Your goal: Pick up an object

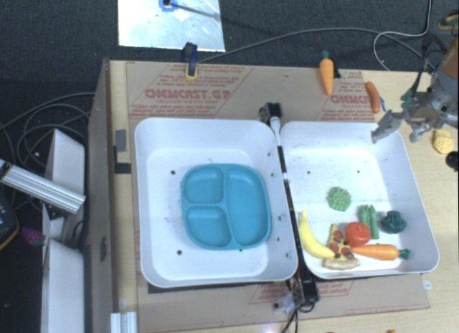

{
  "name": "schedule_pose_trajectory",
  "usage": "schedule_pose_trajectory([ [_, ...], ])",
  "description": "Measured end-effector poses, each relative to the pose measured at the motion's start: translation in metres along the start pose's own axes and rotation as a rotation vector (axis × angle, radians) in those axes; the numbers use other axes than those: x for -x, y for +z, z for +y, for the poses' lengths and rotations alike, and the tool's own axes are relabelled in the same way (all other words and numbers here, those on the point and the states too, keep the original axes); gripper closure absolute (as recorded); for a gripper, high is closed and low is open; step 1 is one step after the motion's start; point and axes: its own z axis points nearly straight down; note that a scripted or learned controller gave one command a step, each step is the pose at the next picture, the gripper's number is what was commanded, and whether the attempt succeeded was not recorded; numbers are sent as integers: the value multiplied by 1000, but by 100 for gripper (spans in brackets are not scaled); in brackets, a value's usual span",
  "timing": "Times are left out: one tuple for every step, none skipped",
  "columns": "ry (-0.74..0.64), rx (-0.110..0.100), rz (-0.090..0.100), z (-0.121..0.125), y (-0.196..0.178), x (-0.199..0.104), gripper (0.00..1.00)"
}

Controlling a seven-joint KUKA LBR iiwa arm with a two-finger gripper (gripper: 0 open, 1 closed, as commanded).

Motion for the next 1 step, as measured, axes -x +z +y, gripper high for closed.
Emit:
schedule_pose_trajectory([
  [2,-3,1,-104,59,-25,0],
])
